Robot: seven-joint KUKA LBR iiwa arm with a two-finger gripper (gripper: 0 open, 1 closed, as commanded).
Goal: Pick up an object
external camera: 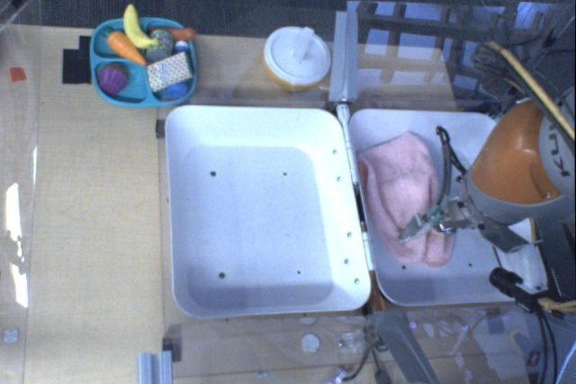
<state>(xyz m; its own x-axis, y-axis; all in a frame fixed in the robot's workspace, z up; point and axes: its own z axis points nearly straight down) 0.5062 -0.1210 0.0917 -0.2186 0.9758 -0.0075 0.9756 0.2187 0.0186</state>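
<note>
A crumpled pink cloth (400, 189) lies in the right white bin (468, 279), against its left wall. My gripper (423, 227) is low over the cloth's lower right part and seems to touch the fabric there. The grey arm with its orange band (513, 162) reaches in from the right and covers the bin's right side. The cloth lies flat on the bin floor, not lifted.
The left white bin (261, 211) sits beside the right one, with a thin rim between them. A blue tray (144, 63) of toy food stands at the back left. A white lidded container (297, 57) stands behind the bins. Cables and framing crowd the back right.
</note>
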